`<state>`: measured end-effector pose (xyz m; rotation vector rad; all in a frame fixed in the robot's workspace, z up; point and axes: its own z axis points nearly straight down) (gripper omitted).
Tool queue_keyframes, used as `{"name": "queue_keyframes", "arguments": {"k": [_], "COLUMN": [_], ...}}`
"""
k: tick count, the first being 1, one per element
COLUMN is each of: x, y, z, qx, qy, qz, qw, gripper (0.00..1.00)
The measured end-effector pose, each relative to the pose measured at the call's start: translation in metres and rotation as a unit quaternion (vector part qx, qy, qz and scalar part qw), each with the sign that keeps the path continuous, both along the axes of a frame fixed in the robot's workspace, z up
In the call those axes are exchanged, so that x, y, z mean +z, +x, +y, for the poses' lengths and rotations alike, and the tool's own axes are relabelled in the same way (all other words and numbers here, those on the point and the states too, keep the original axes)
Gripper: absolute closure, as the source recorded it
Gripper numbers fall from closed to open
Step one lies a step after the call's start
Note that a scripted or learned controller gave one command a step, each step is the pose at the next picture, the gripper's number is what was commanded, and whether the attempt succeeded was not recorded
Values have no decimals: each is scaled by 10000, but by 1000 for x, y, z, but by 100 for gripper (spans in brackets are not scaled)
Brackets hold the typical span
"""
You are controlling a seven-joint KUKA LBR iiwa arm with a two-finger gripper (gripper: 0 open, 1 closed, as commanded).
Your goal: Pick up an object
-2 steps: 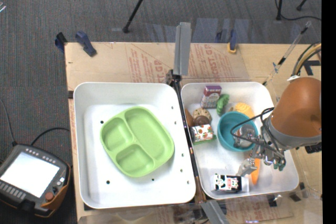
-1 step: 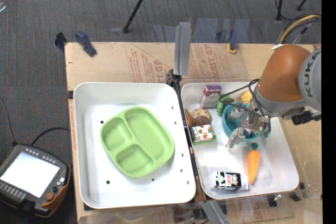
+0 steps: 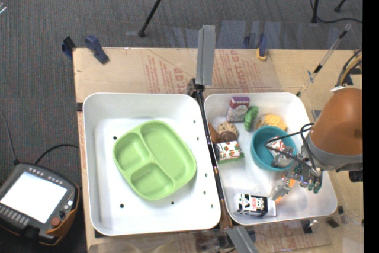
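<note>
Candidates for the pick lie in the right bin (image 3: 296, 105). Nearest the pincer (image 3: 301, 178) is a teal bowl (image 3: 265, 154) with a small wrapped packet (image 3: 277, 146) at its right rim. Just beside the pincer tips, on the bin floor, lies a small orange piece (image 3: 282, 190); its kind cannot be made out.

Handling judgement: the bowl looks like rigid plastic, light, smooth and likely slippery on its curved wall. The rim is the sound place to take hold, one finger inside and one outside. The packet appears soft and crinkly, light, and would deform under a pinch; taking it across its middle would be safest.

Further objects in the same bin:
- a black-and-white carton (image 3: 253, 204) lying flat near the front wall, apparently stiff and boxy, best taken across its narrow sides;
- a small can (image 3: 228, 151) lying on its side left of the bowl;
- a purple-topped carton (image 3: 238, 108) near the back wall;
- a green item (image 3: 251, 118) and a yellow item (image 3: 272, 121) behind the bowl;
- a round brown item (image 3: 227, 130) by the divider.

Pincer state: it hangs low at the bowl's right side, and whether its fingers stand apart or together cannot be told. No object is seen between them.

The left bin (image 3: 95, 115) carries a green divided plate (image 3: 154, 158). Both bins rest on the desk (image 3: 136, 68).
</note>
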<state>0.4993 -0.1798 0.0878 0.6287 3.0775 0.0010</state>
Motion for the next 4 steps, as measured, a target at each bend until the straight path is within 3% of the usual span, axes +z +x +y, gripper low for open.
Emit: {"name": "queue_keyframes", "arguments": {"k": [1, 2, 3, 4], "x": [-1, -3, -1, -1], "y": [80, 112, 1, 39], "z": [7, 61, -8, 35], "qx": [-24, -142, -77, 274], "qy": [-1, -36, -5, 11], "qz": [4, 148, 16, 2], "qw": [10000, 9998, 10000, 9996], "gripper": [0, 0, 0, 0]}}
